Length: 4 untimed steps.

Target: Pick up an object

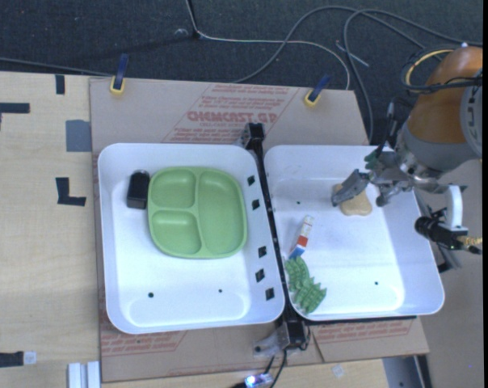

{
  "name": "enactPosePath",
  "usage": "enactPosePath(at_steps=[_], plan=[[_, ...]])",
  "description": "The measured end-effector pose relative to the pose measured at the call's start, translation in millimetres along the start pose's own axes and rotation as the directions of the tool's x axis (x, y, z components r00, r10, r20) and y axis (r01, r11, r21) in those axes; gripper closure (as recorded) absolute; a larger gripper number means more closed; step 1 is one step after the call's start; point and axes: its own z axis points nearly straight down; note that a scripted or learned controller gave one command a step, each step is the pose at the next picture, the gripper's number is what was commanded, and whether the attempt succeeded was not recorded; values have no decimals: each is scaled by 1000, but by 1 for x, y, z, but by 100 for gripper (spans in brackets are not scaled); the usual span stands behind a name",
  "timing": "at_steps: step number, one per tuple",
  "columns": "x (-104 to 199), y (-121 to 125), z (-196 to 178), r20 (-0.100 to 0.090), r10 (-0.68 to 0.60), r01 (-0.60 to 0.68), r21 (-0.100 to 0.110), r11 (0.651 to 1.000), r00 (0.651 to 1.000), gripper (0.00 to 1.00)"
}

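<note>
Beside gripper [365, 186], tan lump [358, 206] (tube [304, 234] near)

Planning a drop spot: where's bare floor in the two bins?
Left white bin: bare strip along the near wall, below the green divided plate; the small black block crowds the plate's left. Right white bin: near right corner is open. Crowded: gripper over the tan lump, white tube, green leafy piece.

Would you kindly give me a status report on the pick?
Gripper low in right bin, over tan object. Grasp unconfirmed. Small tube and green item nearby, clear of it.
</note>
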Motion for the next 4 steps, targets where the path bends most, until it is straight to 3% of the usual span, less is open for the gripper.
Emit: enactPosePath(at_steps=[1, 2, 3, 4], plan=[[0, 3, -7, 2, -3, 3, -13, 1000, 1000, 0], [7, -3, 54, 2, -3, 3, -7, 1000, 1000, 0], [7, -1, 85, 3, -3, 3, -17, 1000, 1000, 0], [7, -2, 78, 1, -4, 4, -12, 1000, 1000, 100]])
